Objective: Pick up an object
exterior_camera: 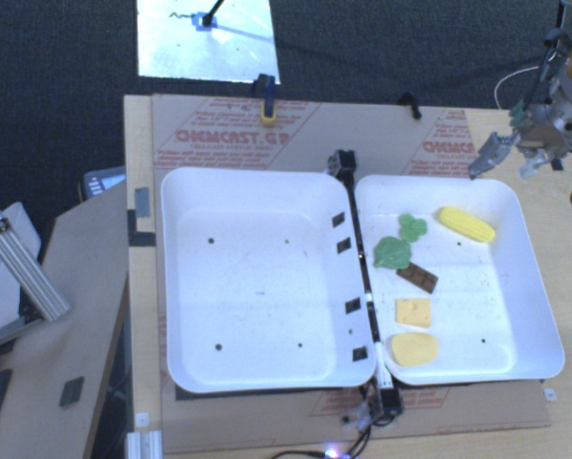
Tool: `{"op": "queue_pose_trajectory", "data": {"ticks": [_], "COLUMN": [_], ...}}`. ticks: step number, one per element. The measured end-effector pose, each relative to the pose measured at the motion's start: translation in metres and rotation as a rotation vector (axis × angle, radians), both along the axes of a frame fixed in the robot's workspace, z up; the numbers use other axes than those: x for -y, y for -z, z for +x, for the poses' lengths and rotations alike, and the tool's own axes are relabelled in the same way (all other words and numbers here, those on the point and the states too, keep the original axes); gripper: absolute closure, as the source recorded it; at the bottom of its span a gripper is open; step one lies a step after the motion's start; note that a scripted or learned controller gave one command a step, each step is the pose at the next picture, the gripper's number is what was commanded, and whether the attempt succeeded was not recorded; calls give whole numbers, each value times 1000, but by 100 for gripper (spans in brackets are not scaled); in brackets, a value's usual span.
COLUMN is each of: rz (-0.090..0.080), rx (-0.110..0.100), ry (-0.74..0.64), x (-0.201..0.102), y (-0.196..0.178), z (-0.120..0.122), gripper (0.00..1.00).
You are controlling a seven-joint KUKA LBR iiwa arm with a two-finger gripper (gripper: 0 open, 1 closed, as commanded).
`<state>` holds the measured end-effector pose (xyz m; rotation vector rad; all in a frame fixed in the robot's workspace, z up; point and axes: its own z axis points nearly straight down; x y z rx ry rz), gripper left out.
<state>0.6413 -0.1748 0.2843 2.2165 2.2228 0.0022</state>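
The right bin holds several toy foods: a yellow corn cob, two green leafy pieces, a brown chocolate bar, a yellow cheese square and a pale yellow oval piece. My gripper hovers at the far right, above the back rim of the right bin, behind the corn. Its two fingers are spread apart with nothing between them.
The left bin sits beside the right one, with black clips along the shared divider. A shiny metal sheet lies at the back. An aluminium rail stands at the left edge.
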Motion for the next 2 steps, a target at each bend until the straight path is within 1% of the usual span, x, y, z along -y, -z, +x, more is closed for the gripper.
{"op": "queue_pose_trajectory", "data": {"ticks": [1,2], "rz": [-1,5], "rx": [4,-15], "ry": [-4,3], "x": [0,-31], "y": [-11,98], "z": [1,-81], "gripper": [100,100]}}
